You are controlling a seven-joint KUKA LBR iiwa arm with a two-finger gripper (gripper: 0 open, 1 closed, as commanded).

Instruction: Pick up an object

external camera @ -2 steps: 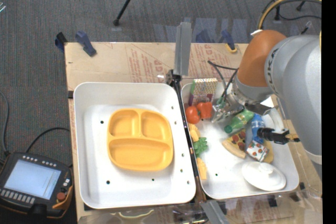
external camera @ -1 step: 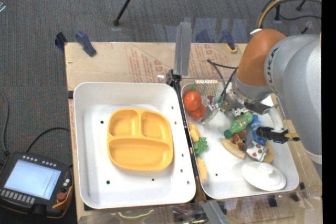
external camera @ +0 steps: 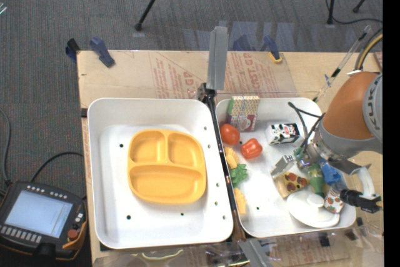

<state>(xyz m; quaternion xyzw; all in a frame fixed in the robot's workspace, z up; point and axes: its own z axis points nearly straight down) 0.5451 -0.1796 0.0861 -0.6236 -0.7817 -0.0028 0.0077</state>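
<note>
My gripper (external camera: 292, 164) is low inside the right bin (external camera: 269, 229), on the right side, below the arm's orange band (external camera: 350, 110). It hangs just above a pizza slice toy (external camera: 294, 182) and just below a small cow-patterned box (external camera: 284, 133). A green bottle (external camera: 317, 182) and a blue item (external camera: 330, 173) lie close to its right, partly covered by the wrist. Nothing can be seen held in the gripper.
The right bin also holds a colourful carton (external camera: 244, 112), a tomato (external camera: 229, 134), a red pepper (external camera: 251, 148), corn (external camera: 232, 157), lettuce (external camera: 239, 173) and a white plate (external camera: 312, 209). A yellow divided plate (external camera: 167, 167) lies in the left bin (external camera: 106, 128).
</note>
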